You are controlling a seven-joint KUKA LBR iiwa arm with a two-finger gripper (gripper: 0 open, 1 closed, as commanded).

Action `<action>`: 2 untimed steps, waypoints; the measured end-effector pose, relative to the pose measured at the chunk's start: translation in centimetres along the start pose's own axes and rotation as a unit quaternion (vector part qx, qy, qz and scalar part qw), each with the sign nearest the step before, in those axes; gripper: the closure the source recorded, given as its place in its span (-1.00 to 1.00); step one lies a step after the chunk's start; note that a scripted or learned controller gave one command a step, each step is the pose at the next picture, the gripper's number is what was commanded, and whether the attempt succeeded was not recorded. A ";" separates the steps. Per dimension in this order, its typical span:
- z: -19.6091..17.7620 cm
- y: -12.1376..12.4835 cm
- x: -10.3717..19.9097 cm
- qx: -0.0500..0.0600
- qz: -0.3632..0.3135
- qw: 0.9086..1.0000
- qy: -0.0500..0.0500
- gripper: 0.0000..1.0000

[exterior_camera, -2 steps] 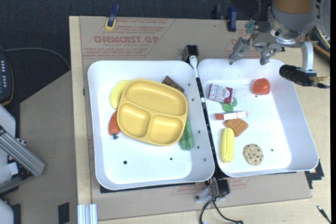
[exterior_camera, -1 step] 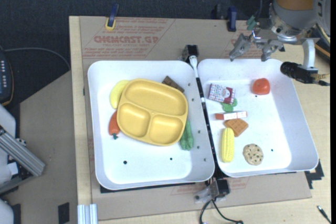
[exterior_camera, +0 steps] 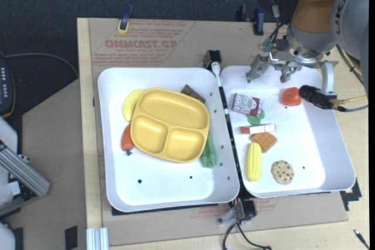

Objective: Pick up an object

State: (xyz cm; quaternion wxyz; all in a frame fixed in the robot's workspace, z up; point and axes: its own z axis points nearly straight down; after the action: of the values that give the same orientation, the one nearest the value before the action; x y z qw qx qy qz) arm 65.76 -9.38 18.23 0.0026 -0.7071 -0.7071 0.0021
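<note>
The divided tray (exterior_camera: 170,125) lies in the left bin (exterior_camera: 111,126). To the tray's right, in the right bin (exterior_camera: 328,143), lie a packet (exterior_camera: 246,103), a waffle (exterior_camera: 264,140), a corn cob (exterior_camera: 254,161) and a cookie (exterior_camera: 282,172). A tomato (exterior_camera: 290,96) sits farther right. The end effector (exterior_camera: 272,69) hangs above that bin's back edge.

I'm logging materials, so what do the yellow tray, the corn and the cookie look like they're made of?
Tray: likely molded plastic, smooth with a soft sheen. Corn: probably toy plastic, uniform glossy yellow. Cookie: matte tan with dark chips, likely a plastic or rubber replica; too small to tell.
</note>
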 end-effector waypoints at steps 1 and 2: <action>5.7 -0.9 -0.3 0.000 0.000 1.000 0.000 -1.00; 9.4 -0.6 -0.2 -0.005 0.000 1.000 0.002 -1.00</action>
State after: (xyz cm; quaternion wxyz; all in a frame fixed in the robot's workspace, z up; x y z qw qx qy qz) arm 65.07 -9.52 8.81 0.0005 -0.7072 -0.7070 -0.0024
